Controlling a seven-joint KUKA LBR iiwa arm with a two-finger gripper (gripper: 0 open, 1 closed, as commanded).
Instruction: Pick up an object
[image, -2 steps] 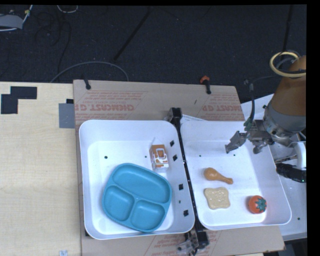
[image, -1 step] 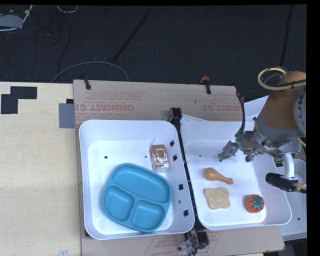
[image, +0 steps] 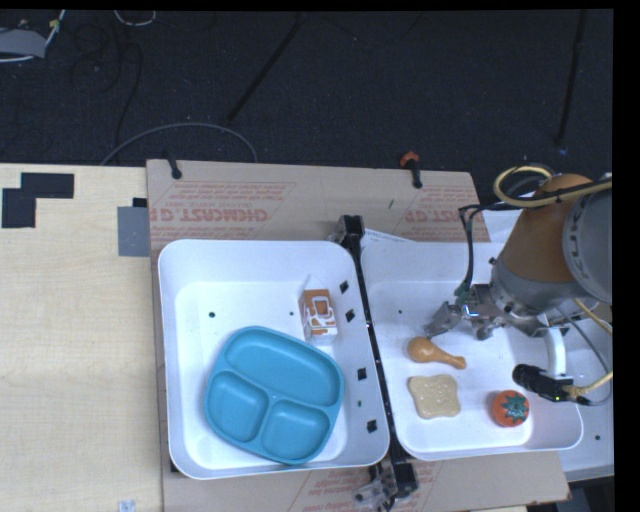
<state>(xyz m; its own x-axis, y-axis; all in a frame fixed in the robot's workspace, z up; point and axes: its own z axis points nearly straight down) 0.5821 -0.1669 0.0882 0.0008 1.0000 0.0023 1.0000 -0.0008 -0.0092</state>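
Note:
In the right bin (image: 400, 262) lie a tan drumstick (image: 434, 352), a pale bread slice (image: 435, 396) and a red tomato (image: 509, 408). My gripper (image: 464, 322) hangs over the middle of that bin, just above and to the right of the drumstick. Its fingers are spread open and hold nothing. The grey arm with its orange band (image: 545, 240) comes in from the right and hides part of the bin's right side.
The left bin (image: 190, 300) holds a blue divided plate (image: 272, 394) and a small orange-and-white carton (image: 319, 314) near the black divider (image: 365, 345) between the bins. Cables loop around the arm's wrist (image: 560, 385).

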